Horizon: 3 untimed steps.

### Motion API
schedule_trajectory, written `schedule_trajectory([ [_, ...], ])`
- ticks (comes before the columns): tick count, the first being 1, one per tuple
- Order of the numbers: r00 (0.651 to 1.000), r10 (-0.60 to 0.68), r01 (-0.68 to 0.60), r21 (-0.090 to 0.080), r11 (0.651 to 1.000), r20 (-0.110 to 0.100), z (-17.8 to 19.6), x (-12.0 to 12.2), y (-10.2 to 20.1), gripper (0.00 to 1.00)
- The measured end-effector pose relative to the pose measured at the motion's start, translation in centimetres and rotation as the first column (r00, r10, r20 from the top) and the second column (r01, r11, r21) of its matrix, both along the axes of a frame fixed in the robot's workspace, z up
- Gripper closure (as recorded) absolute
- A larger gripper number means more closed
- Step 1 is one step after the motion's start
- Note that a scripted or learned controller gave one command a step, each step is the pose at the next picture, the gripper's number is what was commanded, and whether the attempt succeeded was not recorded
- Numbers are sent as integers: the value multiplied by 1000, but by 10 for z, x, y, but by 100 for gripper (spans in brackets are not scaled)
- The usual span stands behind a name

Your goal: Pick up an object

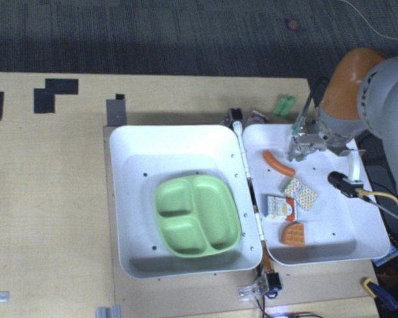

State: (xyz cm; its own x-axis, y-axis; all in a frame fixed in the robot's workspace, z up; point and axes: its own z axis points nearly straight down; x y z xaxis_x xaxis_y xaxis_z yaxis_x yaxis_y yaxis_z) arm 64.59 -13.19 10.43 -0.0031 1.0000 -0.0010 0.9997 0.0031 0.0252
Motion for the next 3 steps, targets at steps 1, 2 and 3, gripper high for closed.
schedule_trajectory([
  [1,1000,0,0,0,1000,-1,0,0,0,0],
  [2,1000,-2,2,0,1000,-19,-18,-71,19,0],
  [3,1000,-1,1,-1,1000,-11,-6,-68,19,100],
])
